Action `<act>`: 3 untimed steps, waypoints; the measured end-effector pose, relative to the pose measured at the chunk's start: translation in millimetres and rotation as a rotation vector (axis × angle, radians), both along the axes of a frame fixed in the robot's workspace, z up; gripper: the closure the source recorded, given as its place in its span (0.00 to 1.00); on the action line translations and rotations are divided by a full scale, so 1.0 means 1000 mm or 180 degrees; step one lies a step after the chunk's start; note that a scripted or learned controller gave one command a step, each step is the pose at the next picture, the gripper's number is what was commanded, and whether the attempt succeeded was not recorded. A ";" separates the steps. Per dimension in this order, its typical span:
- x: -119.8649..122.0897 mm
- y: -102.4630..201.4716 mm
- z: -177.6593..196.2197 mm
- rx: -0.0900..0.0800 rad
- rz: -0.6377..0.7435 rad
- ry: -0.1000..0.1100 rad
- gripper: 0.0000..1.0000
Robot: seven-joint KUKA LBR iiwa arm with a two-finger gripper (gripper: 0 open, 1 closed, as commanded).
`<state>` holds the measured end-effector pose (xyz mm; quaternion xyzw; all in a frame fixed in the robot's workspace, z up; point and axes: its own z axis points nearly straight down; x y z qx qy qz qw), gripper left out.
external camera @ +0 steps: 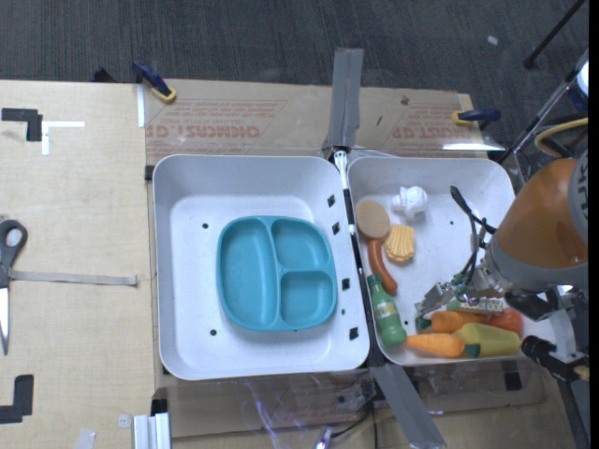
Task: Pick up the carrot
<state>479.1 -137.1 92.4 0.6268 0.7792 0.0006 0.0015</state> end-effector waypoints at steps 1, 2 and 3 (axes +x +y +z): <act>0.000 0.029 0.000 -0.0001 0.0488 0.0003 0.00; 0.002 0.028 0.009 -0.0005 0.0483 -0.0012 1.00; 0.002 0.028 0.009 -0.0004 0.0482 -0.0010 0.00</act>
